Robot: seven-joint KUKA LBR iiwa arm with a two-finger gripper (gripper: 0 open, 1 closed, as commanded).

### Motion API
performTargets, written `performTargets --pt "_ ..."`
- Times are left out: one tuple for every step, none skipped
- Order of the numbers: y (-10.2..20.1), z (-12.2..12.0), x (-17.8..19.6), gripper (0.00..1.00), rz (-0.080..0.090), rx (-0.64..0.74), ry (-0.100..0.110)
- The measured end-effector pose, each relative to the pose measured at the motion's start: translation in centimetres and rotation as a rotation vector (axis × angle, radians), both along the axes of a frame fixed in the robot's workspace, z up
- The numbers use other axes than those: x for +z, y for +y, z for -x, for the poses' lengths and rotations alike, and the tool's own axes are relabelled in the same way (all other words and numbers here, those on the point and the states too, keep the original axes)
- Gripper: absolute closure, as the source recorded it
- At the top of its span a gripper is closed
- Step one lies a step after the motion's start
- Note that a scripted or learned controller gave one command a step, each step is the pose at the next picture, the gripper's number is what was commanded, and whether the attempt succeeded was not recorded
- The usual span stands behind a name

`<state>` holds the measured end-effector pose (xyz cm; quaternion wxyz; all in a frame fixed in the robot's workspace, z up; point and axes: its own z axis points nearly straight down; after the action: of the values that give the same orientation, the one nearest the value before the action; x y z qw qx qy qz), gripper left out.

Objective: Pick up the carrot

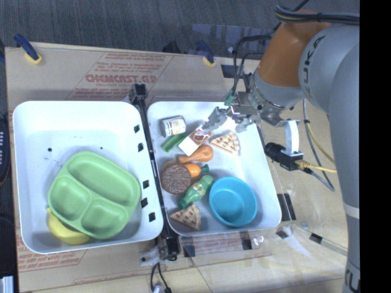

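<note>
Metal gripper [225, 119], smooth tapered orange carrot [194, 170]

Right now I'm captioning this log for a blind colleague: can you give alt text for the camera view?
The end effector hangs over the far side of the right bin, above toy food: a carrot, pizza slices, a small can, a green bottle, a brown patty and a blue bowl. The left bin holds a green divided plate.

Carrot [193, 170]: small, orange, lying flat mid right bin, partly hidden, touching brown patty.
</note>
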<state>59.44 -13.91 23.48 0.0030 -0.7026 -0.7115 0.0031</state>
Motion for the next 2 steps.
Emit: performTargets --pt "-3.7 2.4 -14.5 0.00 0.000 -0.080 0.000" --pt "3.2 5.1 -14.4 0.00 -0.001 -0.149 0.002"
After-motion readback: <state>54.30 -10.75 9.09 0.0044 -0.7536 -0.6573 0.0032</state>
